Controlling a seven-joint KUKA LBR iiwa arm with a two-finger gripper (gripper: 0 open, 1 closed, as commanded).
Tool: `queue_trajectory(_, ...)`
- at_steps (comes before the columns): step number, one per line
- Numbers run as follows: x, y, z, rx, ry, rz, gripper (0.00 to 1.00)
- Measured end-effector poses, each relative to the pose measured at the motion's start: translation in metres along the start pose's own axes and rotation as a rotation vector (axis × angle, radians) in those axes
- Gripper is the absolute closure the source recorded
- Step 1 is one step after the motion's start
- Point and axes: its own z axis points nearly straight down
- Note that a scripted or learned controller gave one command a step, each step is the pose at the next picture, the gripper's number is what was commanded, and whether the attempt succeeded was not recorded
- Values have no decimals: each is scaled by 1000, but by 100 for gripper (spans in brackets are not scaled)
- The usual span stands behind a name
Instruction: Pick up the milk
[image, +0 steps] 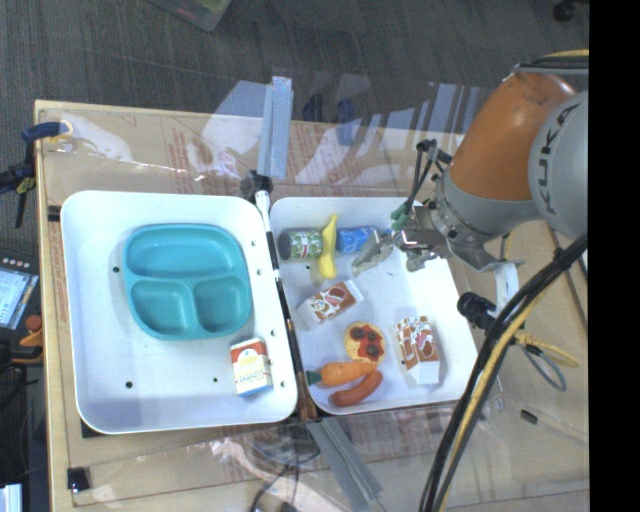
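A white carton with red print (418, 348), which looks like the milk, lies in the right bin (452, 285) near its right wall. My gripper (388, 246) hangs over the back of that bin, up and left of the carton and apart from it. Its fingers (365, 254) are spread open with nothing between them. A second small carton with an orange top (251, 366) stands in the left bin (90, 300) at its front right corner.
The right bin also holds a green can (303, 243), a banana (327, 250), a blue item (352, 240), a brown-and-red box (331, 302), a pizza piece (366, 342), a carrot (340, 373) and a sausage (356, 390). A teal divided plate (190, 277) sits in the left bin.
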Motion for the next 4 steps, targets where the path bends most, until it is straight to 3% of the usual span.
queue_trajectory(1,-47,-50,96,0,0,-127,0)
queue_trajectory(2,-63,-31,172,-1,1,-209,0)
queue_trajectory(3,-38,63,170,-4,-1,-252,0)
queue_trajectory(4,-7,110,170,10,-7,-309,0)
